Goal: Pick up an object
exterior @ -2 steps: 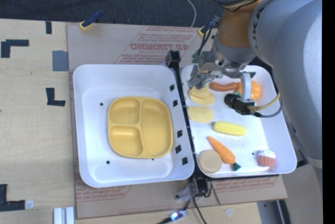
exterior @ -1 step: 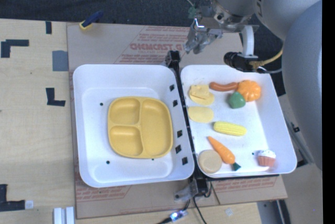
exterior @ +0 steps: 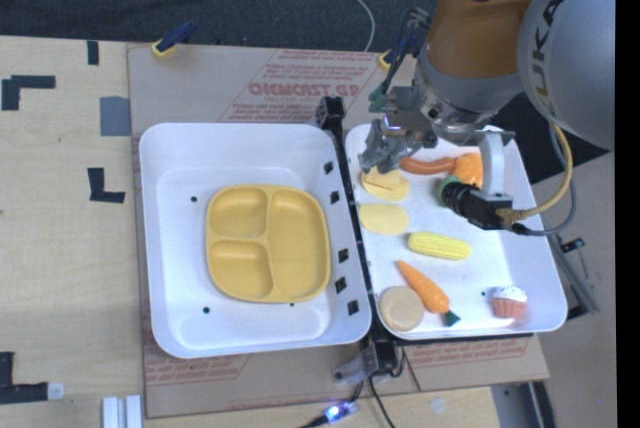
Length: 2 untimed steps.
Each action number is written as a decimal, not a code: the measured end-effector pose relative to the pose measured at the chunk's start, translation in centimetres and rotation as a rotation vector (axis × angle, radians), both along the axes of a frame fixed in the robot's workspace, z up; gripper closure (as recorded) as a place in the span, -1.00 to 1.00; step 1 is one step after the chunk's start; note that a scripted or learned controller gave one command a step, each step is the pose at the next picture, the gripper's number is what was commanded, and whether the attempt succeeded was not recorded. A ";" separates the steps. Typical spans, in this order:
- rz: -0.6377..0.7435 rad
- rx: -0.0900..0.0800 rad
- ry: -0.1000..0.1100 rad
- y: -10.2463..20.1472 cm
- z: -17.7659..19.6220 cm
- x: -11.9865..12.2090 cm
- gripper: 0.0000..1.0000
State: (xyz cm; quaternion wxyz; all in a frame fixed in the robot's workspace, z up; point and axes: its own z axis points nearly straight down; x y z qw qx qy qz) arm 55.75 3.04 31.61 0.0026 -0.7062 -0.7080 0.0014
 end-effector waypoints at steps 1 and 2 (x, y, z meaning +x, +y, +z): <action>-0.004 -0.001 -0.007 -2.2 4.7 -5.8 1.00; 0.002 -0.002 0.005 2.4 -2.9 -7.6 1.00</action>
